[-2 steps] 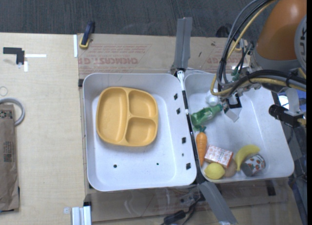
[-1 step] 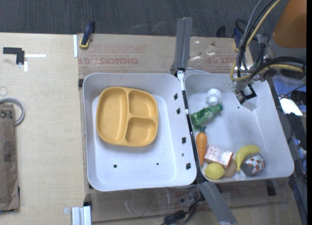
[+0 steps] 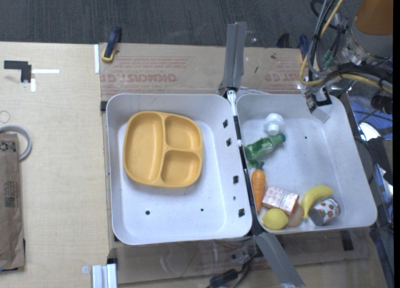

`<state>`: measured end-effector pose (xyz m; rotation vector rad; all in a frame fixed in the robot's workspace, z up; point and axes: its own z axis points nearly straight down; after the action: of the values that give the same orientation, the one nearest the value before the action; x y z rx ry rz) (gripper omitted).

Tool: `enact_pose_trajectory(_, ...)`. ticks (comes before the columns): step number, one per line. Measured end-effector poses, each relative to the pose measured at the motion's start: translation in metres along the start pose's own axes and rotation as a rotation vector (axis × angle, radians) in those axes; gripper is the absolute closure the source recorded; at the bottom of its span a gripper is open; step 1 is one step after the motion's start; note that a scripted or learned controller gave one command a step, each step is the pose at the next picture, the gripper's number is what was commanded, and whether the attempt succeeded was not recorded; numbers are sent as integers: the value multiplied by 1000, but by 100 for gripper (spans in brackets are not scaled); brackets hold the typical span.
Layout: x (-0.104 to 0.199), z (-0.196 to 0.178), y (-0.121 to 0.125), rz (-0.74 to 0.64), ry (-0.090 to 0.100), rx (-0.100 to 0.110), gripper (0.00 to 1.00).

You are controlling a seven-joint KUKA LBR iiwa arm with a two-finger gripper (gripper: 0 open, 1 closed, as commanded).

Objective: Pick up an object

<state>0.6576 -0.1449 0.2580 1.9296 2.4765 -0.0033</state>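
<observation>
**Arm above the right bin, objects lying near its front**

The arm (image 3: 369, 5) reached in from the upper right, and its orange band was visible at the corner. Cables hung around the wrist. The claw (image 3: 317, 100) was over the far right corner of the right bin (image 3: 337, 155), but I cannot tell how it stood, because the cables and the wrist covered it. Nothing was visible in its grip.

In the right bin, a green bottle (image 3: 264, 147) with a white cap lay tilted near the left wall. Just below it a carrot (image 3: 257, 187) lay lengthwise along the same wall. Near the front edge were a lemon (image 3: 275, 218), a small red and white box (image 3: 280, 200), a banana (image 3: 315, 197) and a round patterned can (image 3: 324, 211), all close together.

The left bin (image 3: 125, 218) carried a yellow divided plate (image 3: 163, 149) with three compartments. Both bins stood side by side on the worktop (image 3: 50, 155).
</observation>
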Motion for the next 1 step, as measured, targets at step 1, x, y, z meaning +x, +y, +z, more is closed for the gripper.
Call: enact_pose_trajectory(1, 0, 0, 0, 0, 0, 0, 0)
